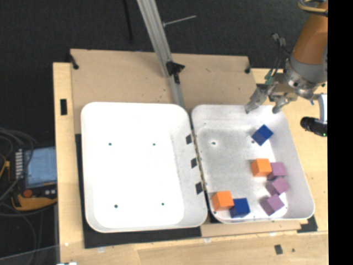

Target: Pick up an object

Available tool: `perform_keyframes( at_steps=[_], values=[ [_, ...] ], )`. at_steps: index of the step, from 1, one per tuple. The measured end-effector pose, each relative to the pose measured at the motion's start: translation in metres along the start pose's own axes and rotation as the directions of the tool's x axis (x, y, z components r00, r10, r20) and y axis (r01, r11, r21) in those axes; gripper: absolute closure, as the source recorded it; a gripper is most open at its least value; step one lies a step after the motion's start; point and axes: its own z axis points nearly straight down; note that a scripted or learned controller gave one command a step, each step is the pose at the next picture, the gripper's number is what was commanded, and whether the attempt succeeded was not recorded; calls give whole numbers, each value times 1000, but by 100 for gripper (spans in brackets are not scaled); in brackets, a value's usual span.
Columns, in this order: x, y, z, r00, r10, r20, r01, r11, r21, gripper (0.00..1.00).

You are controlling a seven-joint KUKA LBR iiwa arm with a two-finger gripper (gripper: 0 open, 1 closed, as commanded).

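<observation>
The light wooden table [231, 247] carries two shallow white plastic bins; the left bin [138, 164] sits beside the right bin [220, 131], which holds small foam cubes: blue [262, 134], orange [261, 167], purple [272, 204]. Above its far rim, the jaws [265, 104] hang spread apart, gripping nothing.
</observation>
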Motion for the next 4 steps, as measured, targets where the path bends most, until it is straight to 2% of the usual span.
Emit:
perform_keyframes(
  at_steps=[2,3,4],
  values=[
    [11,1,101,1000,-7,0,7,1000,-2,0],
    [10,3,86,1000,-8,3,8,1000,-9,100],
    [5,4,20,1000,-3,1,3,1000,-14,100]
  ],
)
